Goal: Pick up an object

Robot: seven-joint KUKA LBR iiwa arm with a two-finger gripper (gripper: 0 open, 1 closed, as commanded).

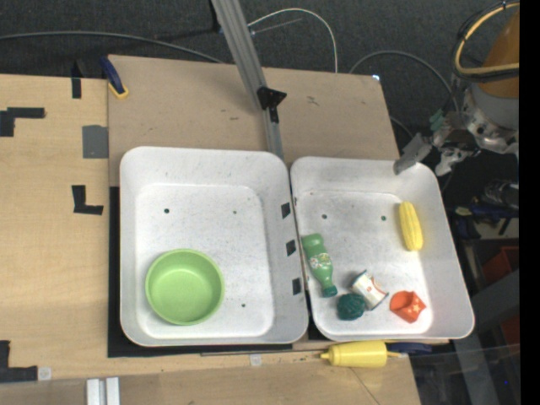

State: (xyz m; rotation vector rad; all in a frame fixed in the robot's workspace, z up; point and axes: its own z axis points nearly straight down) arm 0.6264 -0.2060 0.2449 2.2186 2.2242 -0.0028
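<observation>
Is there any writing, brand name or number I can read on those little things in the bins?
None can be read.
Green bottle: a pale label patch, too blurred to read.
Small white can: a reddish band, too small to read.
Yellow corn, red block, green bowl: no markings visible.

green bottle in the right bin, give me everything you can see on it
The green bottle lies on its side on the floor of the right bin, near that bin's left wall. It looks like glossy plastic, with a paler label patch around its middle. Its long axis runs roughly up and down the view, slightly tilted. Its lower end sits close to a dark green lumpy object; whether they touch is unclear. The gripper is well away from it.
</observation>
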